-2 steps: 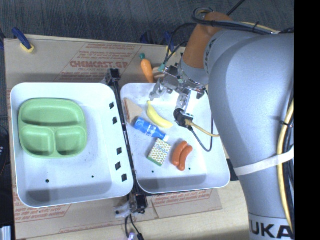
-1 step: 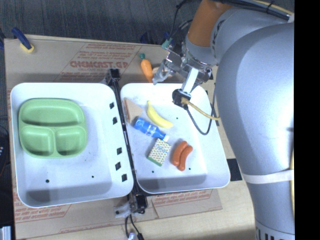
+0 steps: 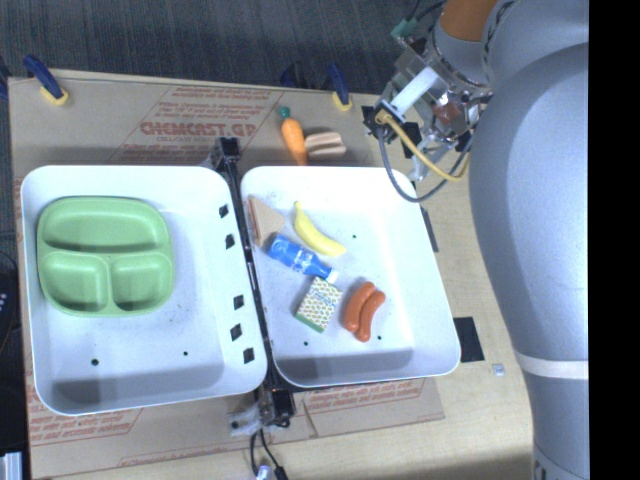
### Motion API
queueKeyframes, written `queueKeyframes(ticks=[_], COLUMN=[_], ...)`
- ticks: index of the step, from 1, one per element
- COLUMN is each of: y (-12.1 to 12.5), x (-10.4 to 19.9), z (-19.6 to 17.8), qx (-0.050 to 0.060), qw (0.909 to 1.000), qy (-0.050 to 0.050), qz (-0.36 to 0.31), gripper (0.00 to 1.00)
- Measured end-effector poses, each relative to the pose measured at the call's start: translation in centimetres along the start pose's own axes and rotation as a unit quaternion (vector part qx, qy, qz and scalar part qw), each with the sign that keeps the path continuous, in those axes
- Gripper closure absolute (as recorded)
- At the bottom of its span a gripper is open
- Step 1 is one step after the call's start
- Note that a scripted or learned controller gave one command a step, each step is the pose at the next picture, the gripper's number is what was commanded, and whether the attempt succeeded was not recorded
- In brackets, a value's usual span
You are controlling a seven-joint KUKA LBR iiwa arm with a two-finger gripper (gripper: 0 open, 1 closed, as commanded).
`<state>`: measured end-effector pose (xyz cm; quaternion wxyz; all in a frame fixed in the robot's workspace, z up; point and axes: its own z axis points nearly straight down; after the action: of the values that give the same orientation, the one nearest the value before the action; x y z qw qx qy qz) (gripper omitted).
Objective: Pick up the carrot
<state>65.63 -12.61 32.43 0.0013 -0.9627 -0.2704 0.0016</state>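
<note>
Reaching for the carrot [image 3: 292, 138] risks grabbing the touching sausage roll [image 3: 324, 146] beside it; whether the pincer [image 3: 420, 118] at upper right is open, I cannot tell.

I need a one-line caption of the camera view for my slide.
Carrot lies on the bench behind the right bin, outside it; the gripper hovers to its right.
</note>
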Motion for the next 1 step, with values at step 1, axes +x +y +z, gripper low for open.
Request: queueKeyframes(ticks=[1], y=[1.55], x=[-1.89], z=[14.59], qx=[0.002], qw=[0.9985], qy=[-0.001], qz=[0.054], gripper=[0.0])
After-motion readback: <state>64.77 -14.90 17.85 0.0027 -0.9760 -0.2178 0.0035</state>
